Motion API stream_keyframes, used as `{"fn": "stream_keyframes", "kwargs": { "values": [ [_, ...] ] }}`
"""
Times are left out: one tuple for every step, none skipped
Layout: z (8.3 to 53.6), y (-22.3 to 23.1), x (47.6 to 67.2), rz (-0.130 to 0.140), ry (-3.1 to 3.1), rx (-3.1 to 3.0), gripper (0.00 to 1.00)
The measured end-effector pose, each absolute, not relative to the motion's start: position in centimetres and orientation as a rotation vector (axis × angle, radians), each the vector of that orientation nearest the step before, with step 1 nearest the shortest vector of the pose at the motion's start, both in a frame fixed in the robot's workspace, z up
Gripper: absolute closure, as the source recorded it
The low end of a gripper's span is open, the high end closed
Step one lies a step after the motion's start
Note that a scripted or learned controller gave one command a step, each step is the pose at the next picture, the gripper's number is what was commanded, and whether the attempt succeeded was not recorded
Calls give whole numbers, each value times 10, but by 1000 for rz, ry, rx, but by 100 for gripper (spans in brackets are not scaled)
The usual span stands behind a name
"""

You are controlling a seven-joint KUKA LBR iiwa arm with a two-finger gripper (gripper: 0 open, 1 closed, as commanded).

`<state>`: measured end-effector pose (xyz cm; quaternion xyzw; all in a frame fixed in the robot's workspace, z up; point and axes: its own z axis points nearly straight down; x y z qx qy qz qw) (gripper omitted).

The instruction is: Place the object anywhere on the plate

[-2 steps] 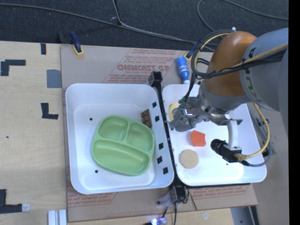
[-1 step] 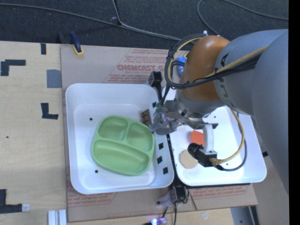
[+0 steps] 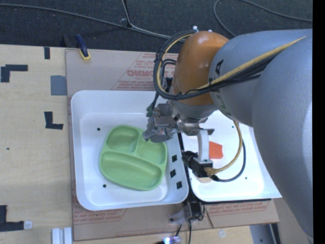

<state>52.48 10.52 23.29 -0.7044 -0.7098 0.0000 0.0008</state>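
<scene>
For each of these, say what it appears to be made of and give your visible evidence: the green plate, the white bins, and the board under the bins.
Green plate: probably moulded plastic, smooth with a soft sheen and rounded compartment ridges.
White bins: likely plastic too, glossy, with rounded corners and raised rims.
Board: looks like cardboard, matte brown with red printed lettering.

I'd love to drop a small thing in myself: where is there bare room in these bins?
The green plate's big lower compartment and the left bin's floor along its left wall are bare. It is crowded at the plate's upper right corner, under the gripper, and around the orange object.
</scene>
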Motion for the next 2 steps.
{"fn": "stream_keyframes", "kwargs": {
  "values": [
    [228, 128, 525, 4, -2225, -2216, 100],
    [228, 127, 525, 5, -2224, -2218, 0]
  ]
}}
